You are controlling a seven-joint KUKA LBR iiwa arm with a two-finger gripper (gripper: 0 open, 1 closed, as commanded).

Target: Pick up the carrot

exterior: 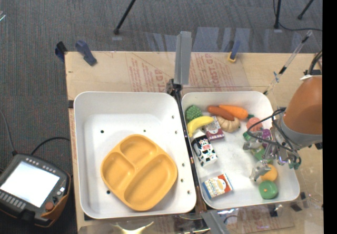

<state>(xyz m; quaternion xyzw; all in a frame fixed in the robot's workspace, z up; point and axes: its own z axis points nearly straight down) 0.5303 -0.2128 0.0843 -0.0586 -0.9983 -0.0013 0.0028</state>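
Roughly, by size:
Bench: a board (131, 72) bearing two shallow white bins side by side, presumably so goods can be moved from one to the other.
Left bin (89, 106): holds one yellow divided plate (139, 171), lying flat toward the near side.
Right bin (263, 101): crowded with toy groceries, scattered loosely as if tipped in.
Arm (308, 109): reaches in from the right, its wrist low over the right bin's near right part.
Gripper (268, 156): down among the clutter there; wires and small items crowd it, so I cannot tell how wide it stands or whether it has anything.
Carrot (234, 111): orange, lying on its side at the far end of the right bin, touching a reddish sausage (220, 112); well apart from the gripper, so my guess is the pick has yet to be made.
Banana (199, 123): just nearer than the carrot.
Cow-patterned carton (205, 151): mid-bin.
Blue-edged box (217, 186): near edge.
Green fruit (268, 190): near right corner.
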